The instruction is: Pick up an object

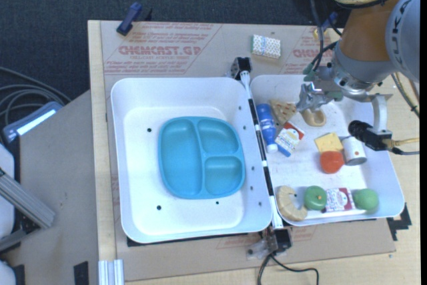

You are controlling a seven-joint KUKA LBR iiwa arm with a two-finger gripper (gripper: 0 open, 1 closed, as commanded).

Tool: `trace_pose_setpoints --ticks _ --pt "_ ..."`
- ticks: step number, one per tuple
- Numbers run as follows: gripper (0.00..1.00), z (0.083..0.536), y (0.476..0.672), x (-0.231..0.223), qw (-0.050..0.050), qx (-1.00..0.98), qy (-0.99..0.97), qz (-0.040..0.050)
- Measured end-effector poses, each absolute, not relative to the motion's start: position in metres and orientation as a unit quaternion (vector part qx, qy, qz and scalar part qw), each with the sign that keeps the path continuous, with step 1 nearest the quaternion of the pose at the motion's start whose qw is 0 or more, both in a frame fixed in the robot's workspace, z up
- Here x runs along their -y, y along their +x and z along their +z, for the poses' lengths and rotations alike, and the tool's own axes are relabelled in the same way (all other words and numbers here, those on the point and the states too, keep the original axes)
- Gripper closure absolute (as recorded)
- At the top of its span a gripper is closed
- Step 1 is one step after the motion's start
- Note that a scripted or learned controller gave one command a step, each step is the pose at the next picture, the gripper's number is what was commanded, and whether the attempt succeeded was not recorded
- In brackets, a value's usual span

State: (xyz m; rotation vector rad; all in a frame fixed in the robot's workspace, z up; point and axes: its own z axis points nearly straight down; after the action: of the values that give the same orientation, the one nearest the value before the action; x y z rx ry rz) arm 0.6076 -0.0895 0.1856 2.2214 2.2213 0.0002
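Observation:
The right bin (390, 177) holds several small items. A blue bottle (265, 123) lies along its left wall, with a red and white carton (289, 139) beside it. Further right are a tan cracker (283, 109), a round cookie (315, 118), a yellow cheese block (328, 142) and a red tomato (331, 161). My gripper (309, 101) hangs low over the bin's far part, just above the cookie and right of the cracker. I see nothing held in it.
Along the right bin's near wall lie a bagel (290, 203), a green apple (315, 197), a red and white packet (337, 200) and a lime (365, 199). A blue divided plate (201, 157) sits in the left bin (133, 110). A small box (266, 46) rests on the board behind.

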Motion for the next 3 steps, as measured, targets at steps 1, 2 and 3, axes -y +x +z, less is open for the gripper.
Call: trace_pose_setpoints --ticks 1,2,3 --pt "1.00 0.186 0.638 0.032 0.000 -0.708 0.707 0.0010" --pt "1.00 0.184 0.593 -0.002 -0.001 -0.707 0.707 -0.0006" --pt "1.00 0.191 0.562 -0.014 -0.001 -0.707 0.707 -0.0008"
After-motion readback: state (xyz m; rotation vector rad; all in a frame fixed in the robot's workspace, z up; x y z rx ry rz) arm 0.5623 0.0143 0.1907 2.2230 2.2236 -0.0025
